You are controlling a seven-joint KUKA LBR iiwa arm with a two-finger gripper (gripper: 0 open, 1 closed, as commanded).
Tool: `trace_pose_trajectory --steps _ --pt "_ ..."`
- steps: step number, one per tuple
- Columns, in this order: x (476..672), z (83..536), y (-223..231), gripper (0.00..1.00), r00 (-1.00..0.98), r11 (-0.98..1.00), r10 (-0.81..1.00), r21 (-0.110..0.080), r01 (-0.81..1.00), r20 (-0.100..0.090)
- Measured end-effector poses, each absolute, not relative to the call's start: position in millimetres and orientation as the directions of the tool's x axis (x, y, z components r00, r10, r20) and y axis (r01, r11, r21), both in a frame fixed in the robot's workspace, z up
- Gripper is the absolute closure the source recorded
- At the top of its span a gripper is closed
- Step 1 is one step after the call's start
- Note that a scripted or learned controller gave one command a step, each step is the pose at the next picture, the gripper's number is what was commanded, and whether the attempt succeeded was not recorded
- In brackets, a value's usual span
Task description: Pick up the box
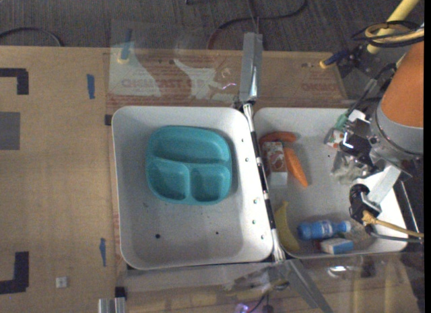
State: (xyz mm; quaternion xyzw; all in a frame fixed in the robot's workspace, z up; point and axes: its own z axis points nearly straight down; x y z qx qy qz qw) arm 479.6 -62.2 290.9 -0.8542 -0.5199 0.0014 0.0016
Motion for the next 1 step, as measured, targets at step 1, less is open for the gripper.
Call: trace_pose_trajectory --steps 1 --pt "479.5 234.3 -79.4 1.0 0.97 -0.97 0.243 -0.004 0.243 -0.006"
